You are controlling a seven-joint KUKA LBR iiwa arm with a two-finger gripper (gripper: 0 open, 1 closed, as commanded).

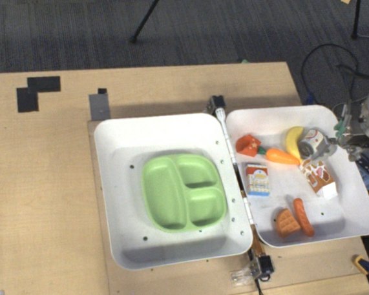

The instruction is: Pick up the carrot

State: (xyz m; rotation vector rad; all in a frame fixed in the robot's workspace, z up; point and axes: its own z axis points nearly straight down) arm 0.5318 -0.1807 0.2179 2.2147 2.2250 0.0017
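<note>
Because the carrot [281, 156] is lying flat in the right bin [354, 224], touching the banana [293, 141] and near the red pepper [248, 145], the gripper [332, 143] is needing to drop straight over its middle. I cannot tell if its fingers are apart or together.

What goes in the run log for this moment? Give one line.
task: pick carrot | carrot: lying in right bin, beside banana | tool: near bin's right edge, carrot not held | status: not yet grasped
</note>
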